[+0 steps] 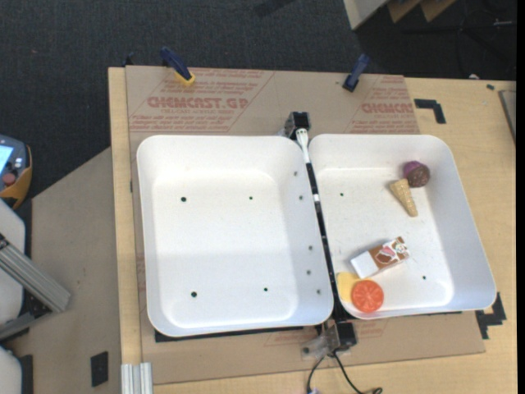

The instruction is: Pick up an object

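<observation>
The right bin (459,220) holds three small objects. A toy ice cream cone (408,185) with a purple scoop lies near its far right part. A small white and brown box (380,258) rests toward the near side. An orange round piece on a yellow disc (363,294) sits in the bin's near left corner.
The left bin (164,220) stands beside the right one, joined by a black clip strip (313,199). Both rest on a cardboard sheet (205,97) held by two blue clamps (177,66). Dark floor lies beyond the bench.
</observation>
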Motion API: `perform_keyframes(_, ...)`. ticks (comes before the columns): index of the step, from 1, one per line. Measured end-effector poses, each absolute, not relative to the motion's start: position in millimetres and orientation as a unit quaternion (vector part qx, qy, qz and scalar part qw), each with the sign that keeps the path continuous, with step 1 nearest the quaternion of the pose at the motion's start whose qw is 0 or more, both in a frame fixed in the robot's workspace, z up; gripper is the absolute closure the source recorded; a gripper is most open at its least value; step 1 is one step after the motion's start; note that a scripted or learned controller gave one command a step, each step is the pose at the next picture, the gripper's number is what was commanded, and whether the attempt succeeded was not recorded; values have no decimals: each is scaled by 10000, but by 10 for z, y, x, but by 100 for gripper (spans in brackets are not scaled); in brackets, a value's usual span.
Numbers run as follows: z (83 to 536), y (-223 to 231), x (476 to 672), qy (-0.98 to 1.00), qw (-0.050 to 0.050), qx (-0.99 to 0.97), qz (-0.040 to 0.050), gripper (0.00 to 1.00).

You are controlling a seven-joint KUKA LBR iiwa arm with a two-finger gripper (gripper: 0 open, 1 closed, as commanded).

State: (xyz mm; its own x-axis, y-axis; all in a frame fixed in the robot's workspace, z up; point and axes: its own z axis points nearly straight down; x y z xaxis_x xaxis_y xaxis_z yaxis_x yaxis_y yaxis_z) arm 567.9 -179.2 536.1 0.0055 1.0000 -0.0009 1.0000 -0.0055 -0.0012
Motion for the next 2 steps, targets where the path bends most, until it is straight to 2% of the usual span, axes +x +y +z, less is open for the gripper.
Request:
perform_keyframes(1, 5362, -2274, 5233, -7047, -4, -7095, 9, 100)
perform_keyframes(2, 3786, -2229, 5355, -7069, 70, -7073, 31, 100)
